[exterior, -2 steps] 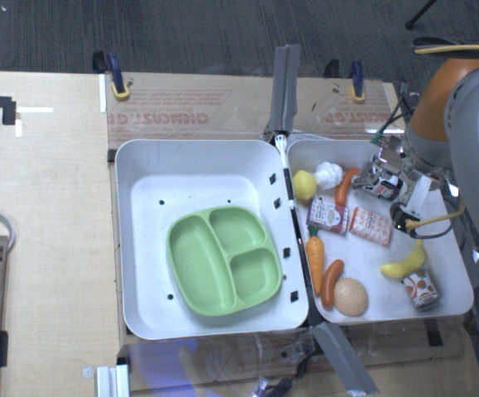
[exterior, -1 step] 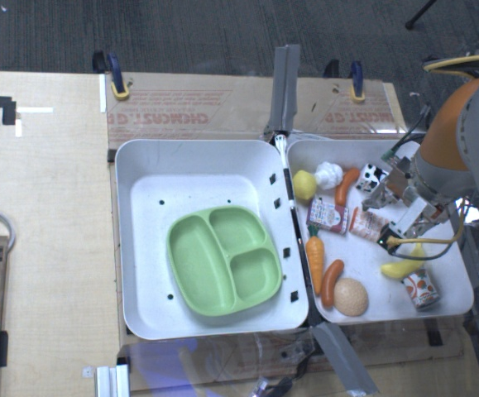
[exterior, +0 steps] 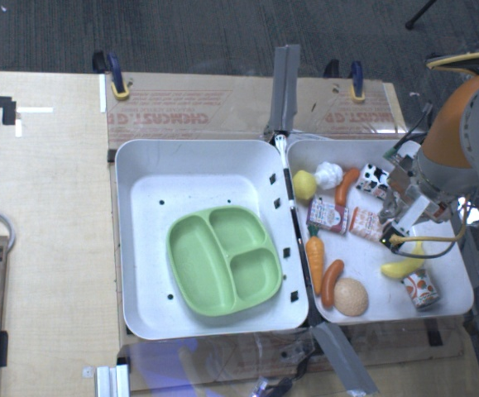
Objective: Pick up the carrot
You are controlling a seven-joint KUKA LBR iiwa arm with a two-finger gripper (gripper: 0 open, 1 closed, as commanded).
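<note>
A: Gripper [exterior: 398, 222] sits at about 3 o'clock in the right bin [exterior: 462, 300], low over the clutter. Can't tell whether it's apart or together; the wrist and cables mask it. Nothing visibly held.

B: Layout, big to small?

A: Left bin [exterior: 140, 246] holds the green tray [exterior: 222, 259]. Right bin has the food. The arm [exterior: 458, 131] comes in from 3 o'clock.

B: Where's the carrot?

A: Carrot [exterior: 314, 259] lies against the right bin's left wall, at roughly 9 o'clock in that bin. From the gripper it's at 8 to 9 o'clock, clear across the bin.

B: Axis?

A: Runs 12 to 6, green top toward 12, tip toward 6. I'd say the jaws should close along 3–9.

B: Neighbours?

A: Sausage [exterior: 332, 279] is just beside it on the 3 o'clock side, near the tip. Egg [exterior: 351, 297] is past that. Pink packet [exterior: 328, 216] sits just off the green top. A second orange piece [exterior: 347, 185] lies near 12, easy to confuse with the target.

B: Risk?

A: My guess: the wall on one side and the sausage on the other leave a tight slot.
</note>
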